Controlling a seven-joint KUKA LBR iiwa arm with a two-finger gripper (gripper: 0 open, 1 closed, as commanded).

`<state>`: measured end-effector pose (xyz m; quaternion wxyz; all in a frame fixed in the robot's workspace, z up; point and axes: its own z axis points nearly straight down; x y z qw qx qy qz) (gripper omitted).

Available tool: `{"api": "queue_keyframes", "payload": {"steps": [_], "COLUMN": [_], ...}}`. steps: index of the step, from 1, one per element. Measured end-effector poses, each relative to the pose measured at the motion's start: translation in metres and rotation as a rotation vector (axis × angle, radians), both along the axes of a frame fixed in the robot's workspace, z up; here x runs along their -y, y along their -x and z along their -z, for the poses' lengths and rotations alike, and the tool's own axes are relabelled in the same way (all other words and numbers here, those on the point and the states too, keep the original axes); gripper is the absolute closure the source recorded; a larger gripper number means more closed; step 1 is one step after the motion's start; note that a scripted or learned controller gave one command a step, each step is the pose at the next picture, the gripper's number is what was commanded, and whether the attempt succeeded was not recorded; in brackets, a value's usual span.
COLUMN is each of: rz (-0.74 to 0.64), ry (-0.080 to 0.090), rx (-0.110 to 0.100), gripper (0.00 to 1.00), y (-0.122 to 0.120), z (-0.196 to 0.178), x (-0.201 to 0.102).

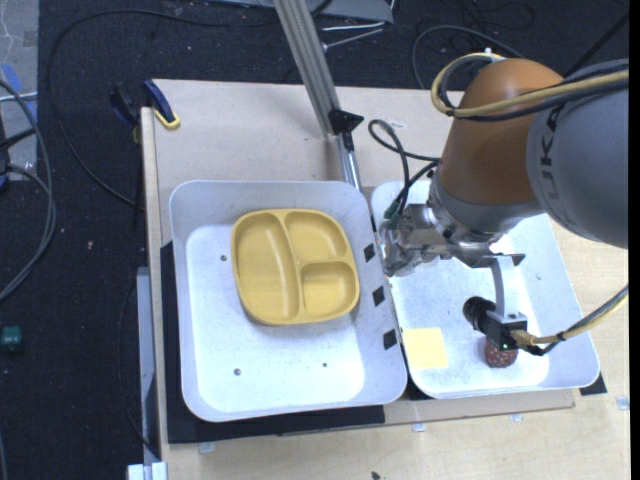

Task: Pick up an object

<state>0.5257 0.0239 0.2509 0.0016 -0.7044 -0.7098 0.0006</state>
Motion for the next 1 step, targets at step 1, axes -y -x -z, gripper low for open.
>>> {"api": "queue_keyframes", "payload": {"steps": [1], "rz": [-0.001], "ry": [0.000], "rx": [0.000], "gripper": [1.00], "y": [0.0202], "z": [-0.0025], "x": [-0.0506]}}
